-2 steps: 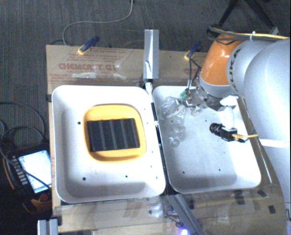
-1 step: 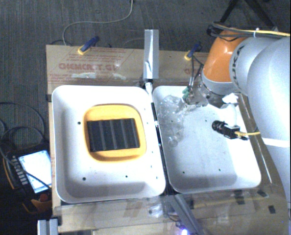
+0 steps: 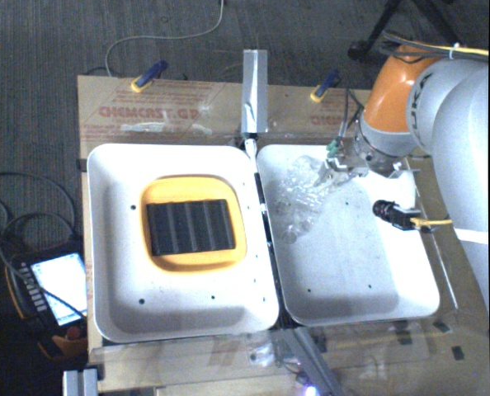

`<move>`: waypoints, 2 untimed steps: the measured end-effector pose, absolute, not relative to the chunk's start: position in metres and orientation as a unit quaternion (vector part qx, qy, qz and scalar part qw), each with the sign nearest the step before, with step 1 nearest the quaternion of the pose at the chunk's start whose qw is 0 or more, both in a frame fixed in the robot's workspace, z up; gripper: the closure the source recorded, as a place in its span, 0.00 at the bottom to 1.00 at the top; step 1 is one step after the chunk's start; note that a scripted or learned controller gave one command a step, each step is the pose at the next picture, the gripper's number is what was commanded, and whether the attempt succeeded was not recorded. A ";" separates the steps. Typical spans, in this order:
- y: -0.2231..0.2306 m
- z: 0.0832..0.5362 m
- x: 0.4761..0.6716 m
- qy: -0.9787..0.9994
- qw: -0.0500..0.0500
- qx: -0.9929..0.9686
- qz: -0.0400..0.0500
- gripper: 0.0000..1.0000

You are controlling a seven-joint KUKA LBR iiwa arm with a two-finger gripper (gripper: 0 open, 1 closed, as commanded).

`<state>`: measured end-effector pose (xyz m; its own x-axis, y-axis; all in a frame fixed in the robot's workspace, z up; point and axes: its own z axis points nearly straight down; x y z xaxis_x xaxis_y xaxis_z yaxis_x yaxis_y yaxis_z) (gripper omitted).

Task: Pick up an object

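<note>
A yellow block with a black ribbed top (image 3: pixel 192 224) lies flat in the middle of the left bin (image 3: pixel 113 295). A clear, crumpled plastic item (image 3: pixel 299 192) rests in the upper left part of the right bin (image 3: pixel 369 287). My gripper (image 3: pixel 341 160) hangs low over the far edge of the right bin, at the upper right end of the clear plastic item and close to it. Whether they touch is hard to judge. The orange band (image 3: pixel 393 97) and the grey arm (image 3: pixel 459 147) rise behind it on the right.
A black fitting with a cable (image 3: pixel 393 213) juts over the right bin's right side. A metal post (image 3: pixel 254 97) stands behind the divide between the bins. Two blue clamps (image 3: pixel 148 75) (image 3: pixel 326 84) hold the board at the back.
</note>
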<state>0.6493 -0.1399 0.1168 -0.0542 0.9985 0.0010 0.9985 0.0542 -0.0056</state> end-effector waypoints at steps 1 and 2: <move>-0.140 0.117 0.650 -0.726 0.000 -0.688 0.001 0.00; -0.117 0.091 0.627 -0.743 -0.006 -0.669 -0.001 0.00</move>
<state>0.6268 -0.1171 0.0913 -0.1050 0.9944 -0.0074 0.9944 0.1051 0.0096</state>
